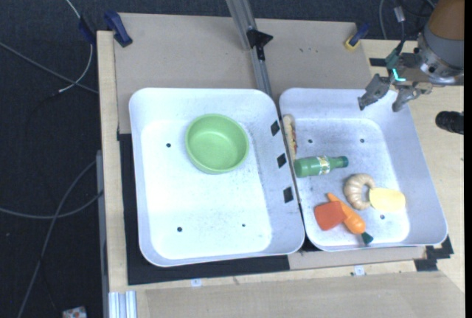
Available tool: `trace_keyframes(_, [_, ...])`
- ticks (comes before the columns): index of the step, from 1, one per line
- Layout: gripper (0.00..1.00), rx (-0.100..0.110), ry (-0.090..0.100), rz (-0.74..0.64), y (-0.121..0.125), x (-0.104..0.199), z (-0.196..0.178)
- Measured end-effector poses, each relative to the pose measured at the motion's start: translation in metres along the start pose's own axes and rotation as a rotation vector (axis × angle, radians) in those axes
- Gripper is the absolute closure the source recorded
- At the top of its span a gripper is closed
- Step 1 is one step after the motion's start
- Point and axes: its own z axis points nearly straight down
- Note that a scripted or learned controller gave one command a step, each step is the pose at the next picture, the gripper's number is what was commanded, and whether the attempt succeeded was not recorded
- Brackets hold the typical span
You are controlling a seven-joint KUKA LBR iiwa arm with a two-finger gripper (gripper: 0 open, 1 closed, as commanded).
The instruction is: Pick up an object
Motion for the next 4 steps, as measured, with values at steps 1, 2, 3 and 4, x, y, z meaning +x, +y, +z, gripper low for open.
trace_keyframes(1, [0.00, -0.006, -0.001, -0.001, 0.001, 0.000, -0.003])
trace_keyframes(2, [0.00, 0.000, -0.001, -0.002, 0.011, -0.002, 0.046])
trace_keyframes(3, [0.00, 0.000, -0.002, 0.000, 0.008, -0.010, 0.106])
trace_keyframes(4, [0.00, 0.000, -0.001, 0.000, 0.008, -0.009, 0.134])
